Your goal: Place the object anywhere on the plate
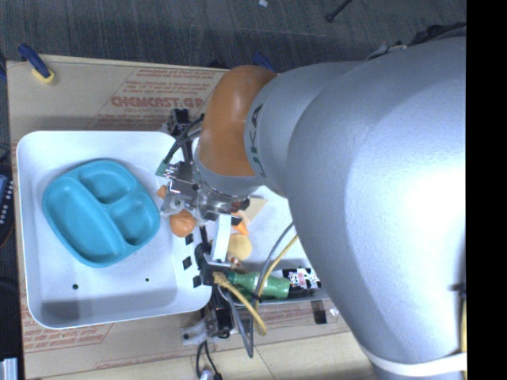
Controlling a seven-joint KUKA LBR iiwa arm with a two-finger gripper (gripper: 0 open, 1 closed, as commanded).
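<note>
Dark ribbed floor (pixel 158 14); brown cardboard-covered bench (pixel 119 93).

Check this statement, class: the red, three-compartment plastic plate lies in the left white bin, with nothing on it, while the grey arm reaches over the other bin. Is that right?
One detail is wrong: the three-compartment plastic plate is light blue, not red. The camera view shows it lying in the left white bin with nothing on it, while the grey arm reaches over the other bin.

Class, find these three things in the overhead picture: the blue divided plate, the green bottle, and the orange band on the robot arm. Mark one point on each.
blue divided plate (pixel 99 212): camera view, on the ridge between its compartments.
green bottle (pixel 265 285): camera view, on its body.
orange band (pixel 230 129): camera view, on its rounded middle.
</note>
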